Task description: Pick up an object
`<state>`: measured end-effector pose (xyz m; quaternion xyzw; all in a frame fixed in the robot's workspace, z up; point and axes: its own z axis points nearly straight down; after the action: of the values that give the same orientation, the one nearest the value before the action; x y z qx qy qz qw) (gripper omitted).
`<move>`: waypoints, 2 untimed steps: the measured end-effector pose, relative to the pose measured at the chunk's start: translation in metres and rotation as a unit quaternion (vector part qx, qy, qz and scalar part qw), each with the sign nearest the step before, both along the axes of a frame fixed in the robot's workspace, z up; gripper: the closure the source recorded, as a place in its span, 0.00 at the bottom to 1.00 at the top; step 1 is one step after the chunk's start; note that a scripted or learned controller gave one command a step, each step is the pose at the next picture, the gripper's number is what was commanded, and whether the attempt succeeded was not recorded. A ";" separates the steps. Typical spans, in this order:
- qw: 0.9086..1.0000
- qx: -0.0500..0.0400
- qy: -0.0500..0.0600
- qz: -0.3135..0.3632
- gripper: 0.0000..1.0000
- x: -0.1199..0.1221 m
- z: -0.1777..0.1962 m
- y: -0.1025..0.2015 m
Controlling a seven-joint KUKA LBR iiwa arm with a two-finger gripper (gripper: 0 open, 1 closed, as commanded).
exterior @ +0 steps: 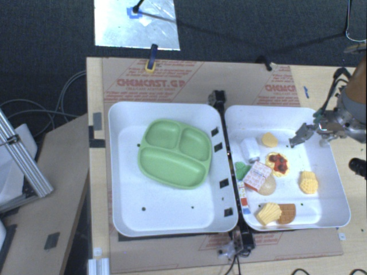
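- Hovering at the right edge of the camera view, the robot's hand [312,132] hangs over the upper right part of the right bin [338,182], its two dark fingers standing apart with nothing between them.
- Below and to the left of the hand, a scatter of small toy foods lies on the bin floor: a round yellow piece [269,139] nearest the fingers, a red-topped tart [277,162] just beneath it, and a yellow corn-like piece [308,182] on its own toward the right wall.
- Crowded together by the bin's left wall are a white packet [250,149], a green piece [241,169], a red-and-white carton [257,176] and, along the near wall, a yellow waffle [268,213] touching a brown cracker [286,212].
- In the left bin [123,211], a green divided plate [174,153] lies alone, well apart from the hand.
- Both bins rest on a cardboard-covered table [172,76].
- Nothing is yet picked up; the reach has only begun. A clean try probably favours a piece with free space around it, such as the round yellow piece or the corn-like one, with the fingers kept wide, centred over it, lowered straight to the bin floor and closed across its narrower side. The clustered pieces risk a double catch or a slip.
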<state>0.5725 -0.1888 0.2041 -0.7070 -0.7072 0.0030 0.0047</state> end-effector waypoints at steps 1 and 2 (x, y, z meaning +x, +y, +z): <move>1.000 -0.002 -0.006 0.002 0.00 0.003 0.007 0.000; 1.000 -0.001 -0.004 0.000 0.00 0.000 -0.055 -0.004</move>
<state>0.5728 -0.1927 0.1495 -0.7068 -0.7074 0.0007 0.0014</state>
